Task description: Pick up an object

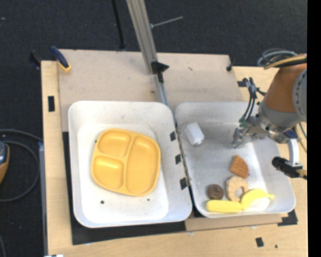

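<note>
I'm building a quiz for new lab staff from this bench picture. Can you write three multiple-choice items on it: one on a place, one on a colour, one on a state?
1. Where does the divided plate lie?
A. left bin
B. right bin
C. bare bench

2. What colour is that plate?
A. blue
B. yellow
C. red

3. How does the white cup rest?
A. upright
B. on its side
C. stacked on the plate

Key: 1 A, it sits inside the left bin. 2 B, it is yellow all over. 3 B, it lies tipped over in the right bin.
</note>
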`<move>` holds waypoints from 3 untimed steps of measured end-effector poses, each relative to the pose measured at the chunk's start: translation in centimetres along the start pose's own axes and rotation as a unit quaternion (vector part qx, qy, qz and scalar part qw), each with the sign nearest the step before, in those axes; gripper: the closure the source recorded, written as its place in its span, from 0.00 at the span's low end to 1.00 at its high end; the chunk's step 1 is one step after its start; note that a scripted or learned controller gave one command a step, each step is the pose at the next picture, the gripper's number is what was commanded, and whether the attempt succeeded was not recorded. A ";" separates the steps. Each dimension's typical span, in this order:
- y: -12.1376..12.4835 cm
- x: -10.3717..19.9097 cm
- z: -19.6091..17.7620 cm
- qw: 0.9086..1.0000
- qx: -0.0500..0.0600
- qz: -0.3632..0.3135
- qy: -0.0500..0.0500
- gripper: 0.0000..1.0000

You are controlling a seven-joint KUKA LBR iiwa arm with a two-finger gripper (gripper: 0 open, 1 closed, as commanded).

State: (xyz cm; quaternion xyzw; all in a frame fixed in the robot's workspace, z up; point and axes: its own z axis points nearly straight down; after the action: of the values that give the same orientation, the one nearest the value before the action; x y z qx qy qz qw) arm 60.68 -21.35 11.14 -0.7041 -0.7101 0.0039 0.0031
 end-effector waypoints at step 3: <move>-0.5 0.4 -13.3 1.000 -0.004 0.001 0.000 1.00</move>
State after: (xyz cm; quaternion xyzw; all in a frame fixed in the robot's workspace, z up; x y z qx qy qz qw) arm 60.32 -20.89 24.44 -0.7047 -0.7095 0.0011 -0.0002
